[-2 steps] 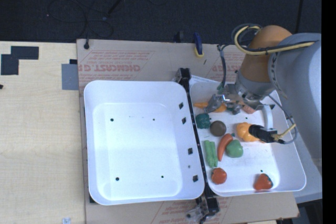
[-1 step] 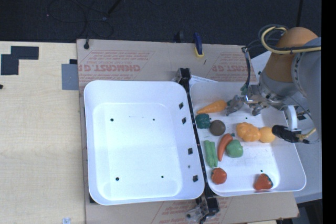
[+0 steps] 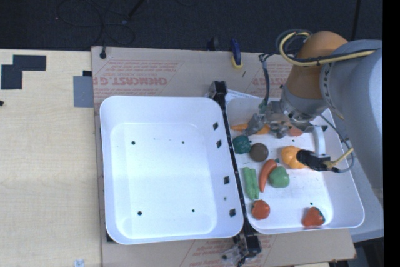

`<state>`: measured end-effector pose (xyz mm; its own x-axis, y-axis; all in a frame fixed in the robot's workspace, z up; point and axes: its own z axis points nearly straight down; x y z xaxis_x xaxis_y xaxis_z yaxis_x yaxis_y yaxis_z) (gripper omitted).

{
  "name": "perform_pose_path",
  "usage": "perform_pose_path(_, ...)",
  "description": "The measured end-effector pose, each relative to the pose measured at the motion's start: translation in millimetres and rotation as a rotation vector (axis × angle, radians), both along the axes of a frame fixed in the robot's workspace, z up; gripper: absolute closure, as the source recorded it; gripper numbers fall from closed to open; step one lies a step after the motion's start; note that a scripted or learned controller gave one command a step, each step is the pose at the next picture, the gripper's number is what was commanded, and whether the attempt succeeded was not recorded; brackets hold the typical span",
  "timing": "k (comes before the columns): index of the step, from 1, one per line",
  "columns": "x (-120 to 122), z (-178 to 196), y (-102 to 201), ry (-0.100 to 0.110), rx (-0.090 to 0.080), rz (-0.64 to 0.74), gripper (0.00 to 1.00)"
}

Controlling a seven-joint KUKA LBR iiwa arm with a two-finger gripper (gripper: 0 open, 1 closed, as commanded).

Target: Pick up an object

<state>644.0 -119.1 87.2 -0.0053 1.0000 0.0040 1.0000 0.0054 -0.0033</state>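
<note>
Pale wood bench (image 3: 44, 153) carries a cardboard sheet (image 3: 150, 75) under two shallow white bins, with dark floor and loose cables behind.

Whether the gripper (image 3: 273, 125) has its fingers spread or pressed together cannot be told; the wrist and its cabling cover them as it hangs low over the right bin (image 3: 340, 209), toward twelve o'clock in that bin. Just beside it, at about nine o'clock, lies a small orange piece (image 3: 239, 127), partly hidden. Moving outward, a teal lump (image 3: 241, 144) and a brown ball (image 3: 259, 151) sit touching near six o'clock of the gripper, then a yellow-orange pepper (image 3: 290, 156), a red chilli (image 3: 267, 173) against a green pepper (image 3: 279, 178), a green pod (image 3: 250, 183), a tomato (image 3: 260, 209) and a strawberry (image 3: 313, 217) well apart near the front wall. The left bin (image 3: 112, 134) lies at nine o'clock.

These look like toy foods: probably light, hard and smooth, so likely to slip. The brown ball would roll; pinching the chilli or pod across its narrow width seems surer.
</note>
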Motion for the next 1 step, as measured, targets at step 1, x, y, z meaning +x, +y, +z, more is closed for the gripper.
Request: perform_pose_path(1,-30.3,0.4,-52.6,0.002,-0.006,-0.009,0.00)
